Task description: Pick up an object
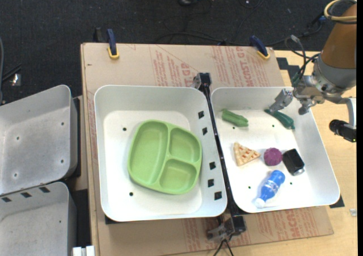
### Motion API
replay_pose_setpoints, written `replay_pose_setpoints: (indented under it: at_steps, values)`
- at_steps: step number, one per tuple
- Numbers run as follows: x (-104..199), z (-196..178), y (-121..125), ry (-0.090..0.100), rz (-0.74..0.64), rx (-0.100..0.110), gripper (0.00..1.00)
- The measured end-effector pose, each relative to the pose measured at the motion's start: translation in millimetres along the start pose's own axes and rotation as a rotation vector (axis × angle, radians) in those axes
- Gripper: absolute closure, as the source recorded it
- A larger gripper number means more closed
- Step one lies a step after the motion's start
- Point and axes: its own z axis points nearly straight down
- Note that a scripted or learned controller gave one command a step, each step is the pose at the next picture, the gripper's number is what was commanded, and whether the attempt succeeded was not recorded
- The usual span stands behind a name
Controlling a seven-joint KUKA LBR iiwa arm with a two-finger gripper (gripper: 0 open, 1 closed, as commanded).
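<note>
Pincer: our gripper (295, 103) hangs over the far right corner of the right bin (326, 161); we see its two fingers spread apart, with nothing between them.
Arm: our grey arm (338, 50) with its orange band comes in from the right, above the bin's far right corner.
Blue bottle: nearest to us in the right bin, we find a small blue bottle (269, 187) lying tilted, near the bin's near edge.
Black block: we see a small black block (293, 161) just beyond the bottle, toward the right wall.
Purple ball: a purple ball (273, 156) sits just beside the black block, on its left.
Pizza slice: a toy pizza slice (245, 154) lies left of the ball, near the middle of the bin.
Green pod: farther back we see a green pod-shaped toy (235, 117), near the far left corner of the right bin.
Dark green piece: a dark green piece (284, 119) lies near the far edge, just below our pincer's fingers; we cannot tell whether they touch it.
Green tray: in the left bin (108, 135) we see a light green divided plate (165, 156) with three compartments, lying in the middle.
Bench: both bins rest side by side on a board (164, 62) clamped at its far edge.
</note>
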Motion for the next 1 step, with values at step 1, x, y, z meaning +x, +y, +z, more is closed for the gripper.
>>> replay_pose_setpoints:
  at_steps: [1]
  values:
    - [-1.1,63.8,0.7,0.001,0.003,0.002,0.0]
